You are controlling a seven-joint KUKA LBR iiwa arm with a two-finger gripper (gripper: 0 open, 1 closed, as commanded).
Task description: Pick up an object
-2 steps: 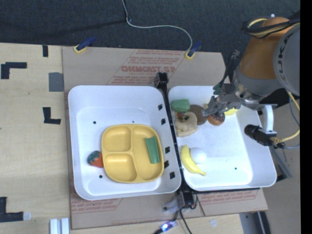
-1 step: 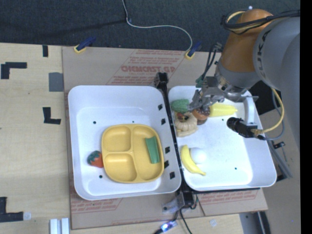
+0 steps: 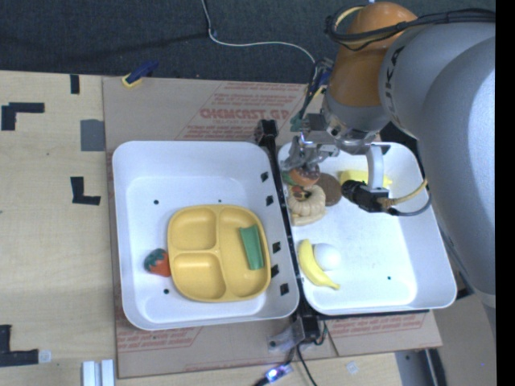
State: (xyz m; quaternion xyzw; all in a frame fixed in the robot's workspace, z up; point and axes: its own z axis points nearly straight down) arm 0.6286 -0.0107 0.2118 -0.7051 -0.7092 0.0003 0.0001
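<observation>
Nearest me, right bin [image 3: 402, 292]: banana [image 3: 316, 266], white ball [image 3: 327, 256]. Farther back, claw [image 3: 303, 170] over a tan lump [image 3: 308, 203]; I cannot tell its grip, wrist hides it.

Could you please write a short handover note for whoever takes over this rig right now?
Gripper: low over the far left corner of the right bin, right above a tan lumpy object; finger state and any grasp cannot be told.
Right bin also holds a banana, a white ball touching it, and a yellow item behind the wrist.
Left bin: yellow divided plate with a green block on it, a red-and-green piece beside it.
Done: nothing visibly lifted. Left: secure and raise one object.
</observation>
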